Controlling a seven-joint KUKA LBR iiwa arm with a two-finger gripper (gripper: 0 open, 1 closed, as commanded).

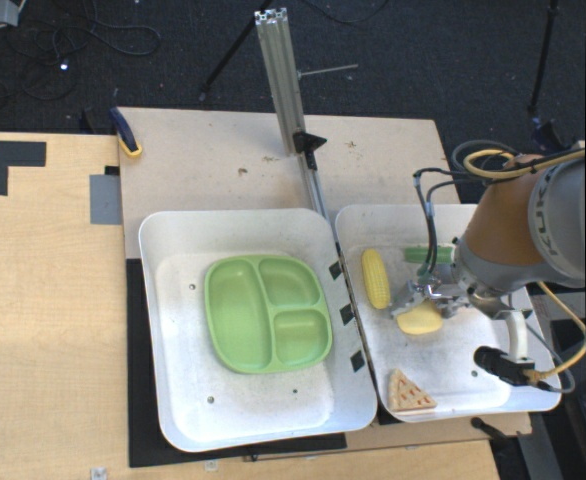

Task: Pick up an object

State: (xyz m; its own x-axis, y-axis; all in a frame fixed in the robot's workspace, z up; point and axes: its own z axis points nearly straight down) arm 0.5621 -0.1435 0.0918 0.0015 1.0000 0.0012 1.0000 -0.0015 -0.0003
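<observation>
Likely the target is the rounded yellow lump [420,321], which lies in the middle of the right bin [453,368], directly under the jaws at the end of the arm [513,228]. The jaws sit low over its far side, but I cannot tell whether they are wide or narrow, nor whether they touch it.

Nearest the camera, a tan waffle-like wedge [410,392] rests at the bin's front edge, well apart from the lump and unlikely to interfere. The lump looks smooth and curved, so a closing grip set off-centre could squeeze it out sideways or roll it away. The corn cob [376,278] lies just beside it on the left, so a skewed descent could nudge the cob or catch both. A small green piece [420,256] sits just beyond, half hidden by the wrist cabling.

The bin floor is slick white plastic, offering little friction. The left bin [173,388] holds a green divided plate [268,313]. Both bins stand on a pale worktop [213,158], with a lighter wooden surface [43,298] at the left. Farther off, an aluminium post [281,78] rises from the worktop, and behind it is dark carpet [393,28] strewn with cables.
</observation>
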